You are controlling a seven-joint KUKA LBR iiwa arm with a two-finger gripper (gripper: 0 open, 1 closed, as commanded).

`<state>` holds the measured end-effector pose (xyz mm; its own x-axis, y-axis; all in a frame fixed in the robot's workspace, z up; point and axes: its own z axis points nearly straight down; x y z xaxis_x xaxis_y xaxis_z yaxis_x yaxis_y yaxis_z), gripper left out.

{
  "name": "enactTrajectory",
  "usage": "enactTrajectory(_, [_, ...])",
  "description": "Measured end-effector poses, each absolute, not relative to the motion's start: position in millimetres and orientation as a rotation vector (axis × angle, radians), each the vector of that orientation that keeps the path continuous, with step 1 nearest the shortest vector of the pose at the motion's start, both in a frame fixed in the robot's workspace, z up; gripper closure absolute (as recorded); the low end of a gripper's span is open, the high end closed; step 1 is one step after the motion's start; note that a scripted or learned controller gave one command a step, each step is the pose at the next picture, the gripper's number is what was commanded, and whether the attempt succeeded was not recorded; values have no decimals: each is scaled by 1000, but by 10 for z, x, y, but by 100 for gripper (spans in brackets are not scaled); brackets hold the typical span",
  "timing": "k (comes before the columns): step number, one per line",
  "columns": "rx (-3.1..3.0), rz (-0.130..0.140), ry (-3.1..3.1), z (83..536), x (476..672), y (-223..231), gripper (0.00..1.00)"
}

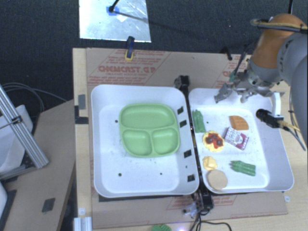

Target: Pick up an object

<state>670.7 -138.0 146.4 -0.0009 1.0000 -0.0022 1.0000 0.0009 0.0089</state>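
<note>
The right bin [279, 158] holds several toy foods: a green pod [198, 121], an orange-brown slice [238, 122], a red and yellow pizza piece [213, 141], a purple and white packet [236, 138], a yellow lump [209, 163], a tan round cookie [217, 179] and a green bean bundle [242, 168]. My gripper [234, 96] hangs over the far edge of this bin, above and behind the orange-brown slice. It is open, its two grey fingers spread with nothing between them.
The left bin [103, 129] carries a green divided plate [148, 129]. A black clip [182, 82] joins the bins at the far side. The arm comes in from the upper right. A foil sheet [115, 13] lies beyond the bench.
</note>
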Motion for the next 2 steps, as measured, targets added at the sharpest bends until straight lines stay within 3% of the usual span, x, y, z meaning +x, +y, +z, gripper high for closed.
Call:
enactTrajectory(1, [2223, -3, 2219, 815, 6673, -1852, 0])
enactTrajectory(2, [2224, -3, 2220, 848, 6214, -2086, 0])
